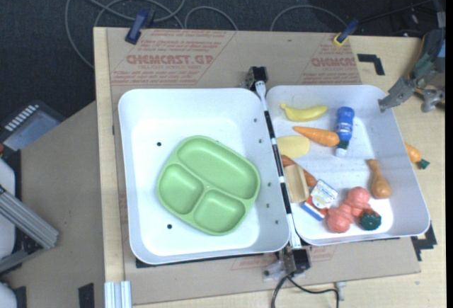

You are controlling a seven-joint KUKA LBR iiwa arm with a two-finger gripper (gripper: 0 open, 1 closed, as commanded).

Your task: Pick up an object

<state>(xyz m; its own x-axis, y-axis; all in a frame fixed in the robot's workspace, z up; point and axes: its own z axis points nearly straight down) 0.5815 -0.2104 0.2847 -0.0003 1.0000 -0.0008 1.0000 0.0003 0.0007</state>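
A: White plastic, two shallow bins side by side on the bench. The left bin (134, 158) holds just a green divided plate (207, 185), lying flat near the middle, so that side reads as the drop-off.

B: And the right bin (407, 151)?

A: That is the supply side, candidates scattered loosely. A yellow banana (304, 112) lies near the top wall, an orange carrot (317, 135) just below it, and a blue bottle (344, 128) lies tipped beside the carrot's thick end. A brown drumstick-like piece (378, 179) sits toward the right wall. At the lower end a pink cluster (348, 209), a dark green piece (369, 221) and a small printed packet (323, 195) crowd together, touching or nearly so.

B: Gripper (417, 93)?

A: At the right edge of the camera view, over the right bin's upper right corner, well apart from every item. Nothing sits between its fingers. Whether they stand apart or together I cannot tell; the tool is small and partly cut off.

B: Stage?

A: My judgement: the approach, no object chosen yet. The bottle and carrot lie with some room around them, so they look easier than the crowded lower pile.

B: Risk?

A: The bottle is round and could roll out of a pinch.
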